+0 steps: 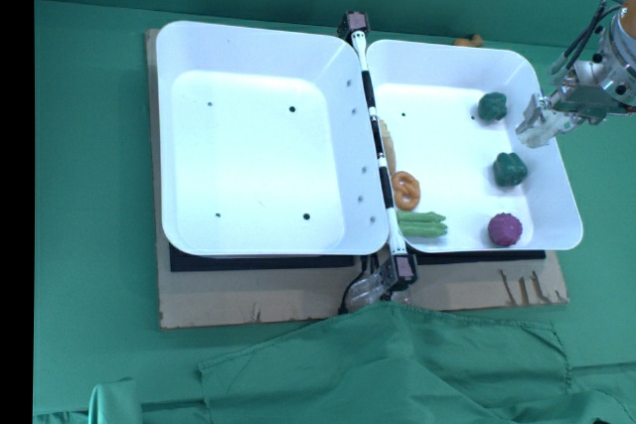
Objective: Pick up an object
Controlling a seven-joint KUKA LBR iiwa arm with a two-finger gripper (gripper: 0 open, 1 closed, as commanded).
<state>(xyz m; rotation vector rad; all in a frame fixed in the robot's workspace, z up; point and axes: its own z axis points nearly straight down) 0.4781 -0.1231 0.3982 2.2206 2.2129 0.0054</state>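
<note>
Lying loose in the right bin (556, 213), the candidates for a pick are spread out rather than heaped, which looks like it suits a program that grabs one thing at a time. Two dark green lumps sit along the bin's right side, one toward the far corner (492, 106) and one nearer the middle of that side (510, 170), with a purple ball (505, 229) near the front right corner; all three are well apart from each other. Against the divider bar (376, 139) on the left side of this bin lie an orange pretzel-shaped piece (405, 189) and, just nearer, a pair of green bean pods (423, 224). The left bin (179, 74) carries only small dark dots on its floor. Both bins rest on a cardboard sheet (238, 308) over green cloth (89, 213).

The gripper (537, 126) hangs at the right rim of the right bin, just right of the far green lump and apart from it. Its pale fingers are small and blurred here, so I cannot tell how wide they stand, and nothing is visibly held between them. My judgement is that no grasp has been made yet, and the far green lump is the closest target
</note>
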